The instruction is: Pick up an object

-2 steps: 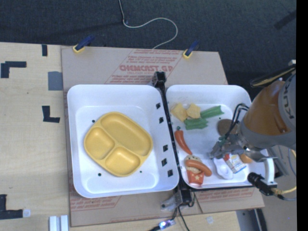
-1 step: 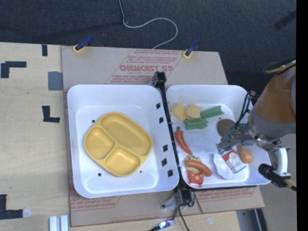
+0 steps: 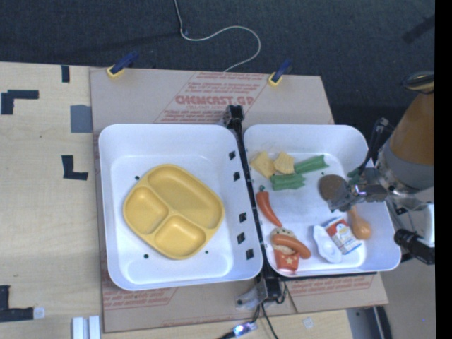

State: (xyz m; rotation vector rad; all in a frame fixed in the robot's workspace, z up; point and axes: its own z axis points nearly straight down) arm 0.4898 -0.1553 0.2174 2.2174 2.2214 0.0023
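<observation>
The robot arm (image 3: 417,143) reaches in from the right side, over the right bin (image 3: 353,136). Its gripper (image 3: 347,195) hangs low near the right wall of that bin, and it is too dark and small to tell how it is set or whether it has hold of anything. Just beside it on the left is a round brown toy (image 3: 330,186), and just below it is a small orange toy (image 3: 361,227). One of these two looks like the thing it may try to pick up, since they are closest. The brown one looks round and smooth, so it may roll or slip away; squeezing it across the middle seems best. The orange one looks small, light and hard, and it lies close to the bin wall, which leaves little room on that side. Near them lies a white packet (image 3: 335,239) with red on it, which looks thin and crinkly and may bend when pinched. Further left in the same bin are a hot dog toy (image 3: 291,245), an orange chili (image 3: 268,208), two green pieces (image 3: 296,174) and yellow chunks (image 3: 273,164). All look like light plastic food that does not break easily. The left bin (image 3: 113,260) holds a yellow tray (image 3: 173,210) with three sections, well apart from the gripper.
</observation>
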